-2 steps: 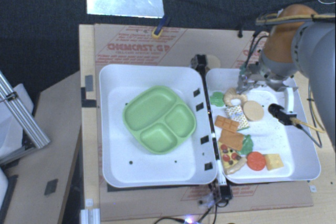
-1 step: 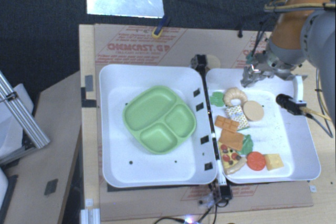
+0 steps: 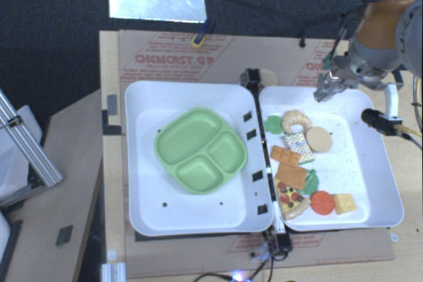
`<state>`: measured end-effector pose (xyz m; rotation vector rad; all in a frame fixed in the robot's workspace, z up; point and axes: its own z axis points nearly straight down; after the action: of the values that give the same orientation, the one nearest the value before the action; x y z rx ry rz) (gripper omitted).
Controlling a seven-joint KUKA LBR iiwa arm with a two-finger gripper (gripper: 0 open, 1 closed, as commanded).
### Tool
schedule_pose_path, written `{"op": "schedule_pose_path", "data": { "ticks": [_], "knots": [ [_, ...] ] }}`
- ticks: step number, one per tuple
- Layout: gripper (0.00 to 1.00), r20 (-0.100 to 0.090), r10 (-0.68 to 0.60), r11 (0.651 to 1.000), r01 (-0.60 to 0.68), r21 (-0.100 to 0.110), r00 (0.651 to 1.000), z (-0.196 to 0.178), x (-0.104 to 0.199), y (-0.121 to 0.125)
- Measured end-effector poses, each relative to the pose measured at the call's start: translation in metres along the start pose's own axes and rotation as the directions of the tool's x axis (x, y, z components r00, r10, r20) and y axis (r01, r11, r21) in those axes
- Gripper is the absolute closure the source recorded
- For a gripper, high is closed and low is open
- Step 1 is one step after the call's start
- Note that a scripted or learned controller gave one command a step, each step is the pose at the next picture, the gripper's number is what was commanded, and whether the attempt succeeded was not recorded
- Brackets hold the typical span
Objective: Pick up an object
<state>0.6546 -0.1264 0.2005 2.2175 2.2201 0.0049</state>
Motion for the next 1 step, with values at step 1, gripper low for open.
{"op": "schedule_pose_path", "data": {
  "ticks": [1],
  "knots": [
    [1.0, 0.0, -0.003, 1.0, 0.003, 0.001, 1.0, -0.0257, 0.0001, 0.0012]
  ]
}}
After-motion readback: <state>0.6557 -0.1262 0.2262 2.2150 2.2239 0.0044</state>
